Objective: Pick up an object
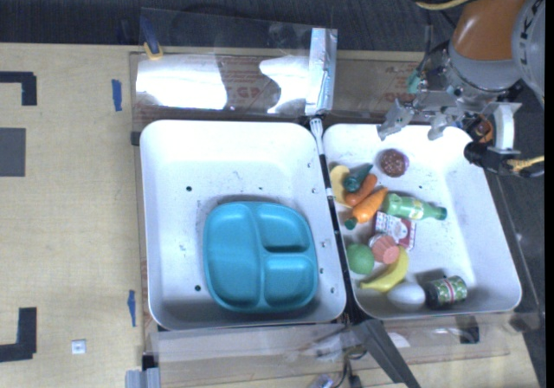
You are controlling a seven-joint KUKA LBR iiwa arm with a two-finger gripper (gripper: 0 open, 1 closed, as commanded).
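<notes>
here, open pincer over right bin's far edge, round brown object just below

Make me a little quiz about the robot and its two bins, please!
1. True or false: the blue divided tray lies in the left bin.
2. What lies closest to the gripper? A) banana B) small round brown-topped thing C) green can
3. Fill in: the green bottle lies in the ____ bin.

Key:
1. True.
2. B. It lies just below the open fingers, near the top of the right bin.
3. Right.
</notes>
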